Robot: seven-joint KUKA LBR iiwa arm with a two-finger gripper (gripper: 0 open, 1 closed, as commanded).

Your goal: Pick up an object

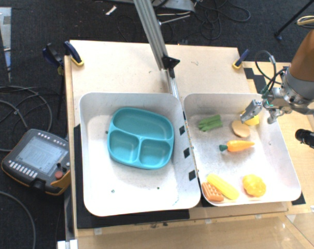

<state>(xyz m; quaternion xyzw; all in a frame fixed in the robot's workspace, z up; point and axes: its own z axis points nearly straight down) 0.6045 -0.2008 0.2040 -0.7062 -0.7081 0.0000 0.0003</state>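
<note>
The arm reaches in from the right and its hand [261, 113] hangs low over the upper right part of the right bin [281, 162]. Its two fingers stand spread apart, one at the left near a small yellow piece [252, 120] and one at the right, with nothing seen clamped between them. The yellow piece sits just below the left finger, touching or nearly so; whether it is being gripped cannot be told, and it looks to be resting in the bin.

Other candidates lie in the same bin: a tan round slice [241, 129] just beside the yellow piece, a green vegetable [210, 123] to its left, a carrot [237, 146] nearer the middle, and a corn cob [223, 186], a waffle [212, 192] and a yellow lump [254, 185] along the front edge. The left bin [95, 154] carries a teal divided plate [141, 138].

By this reading the task is at the approach stage: the hand is positioned over an object, but closing and lifting remain to be done.
</note>
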